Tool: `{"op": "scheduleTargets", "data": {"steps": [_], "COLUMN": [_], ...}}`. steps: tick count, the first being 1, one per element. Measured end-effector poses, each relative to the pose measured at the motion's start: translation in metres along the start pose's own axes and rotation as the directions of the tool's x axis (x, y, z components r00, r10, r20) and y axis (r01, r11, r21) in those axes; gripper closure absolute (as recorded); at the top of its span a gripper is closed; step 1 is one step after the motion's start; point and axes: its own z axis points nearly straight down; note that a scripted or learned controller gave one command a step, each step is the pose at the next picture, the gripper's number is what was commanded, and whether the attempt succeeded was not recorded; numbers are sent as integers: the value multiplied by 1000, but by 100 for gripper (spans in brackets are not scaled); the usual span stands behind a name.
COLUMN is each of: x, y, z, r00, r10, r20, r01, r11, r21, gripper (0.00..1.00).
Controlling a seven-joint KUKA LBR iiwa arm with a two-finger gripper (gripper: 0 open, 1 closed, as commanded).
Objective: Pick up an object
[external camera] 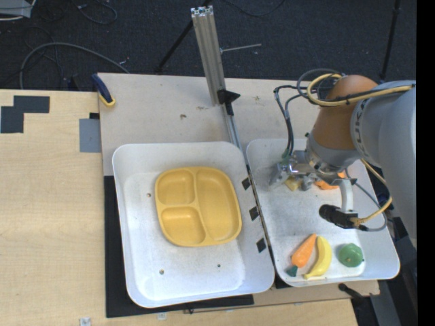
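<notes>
arm low over the right bin's far end

the gripper [293, 174] sits low in the right bin [272, 216], near its far left side; whether it is released or clenched cannot be told. well apart, at the bin's near end, a carrot [304, 250] touches a banana [319, 258], with a green fruit [351, 255] just beside. the left bin [136, 250] holds a yellow divided plate [198, 205].

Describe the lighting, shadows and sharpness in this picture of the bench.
Camera view: soft, even light, with no glare on the white bins; the yellow tray casts a faint shadow; the floor behind the bench is dark; the carrot, banana and green fruit look slightly soft; the gripper is blurry.
</notes>
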Motion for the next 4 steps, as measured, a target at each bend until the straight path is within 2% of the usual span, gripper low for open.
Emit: {"op": "scheduleTargets", "data": {"steps": [1,2,3,4], "x": [10,11,10,62], "y": [1,-2,-1,-23], "z": [-10,-72,-110,-108], "r00": [1000,1000,1000,1000], "r10": [-5,-3,-3,-6], "r20": [-19,1,0,-2], "r01": [5,3,3,6], "r11": [1000,1000,1000,1000], "r21": [2,2,1,8], "gripper": [100,100,100,100]}}
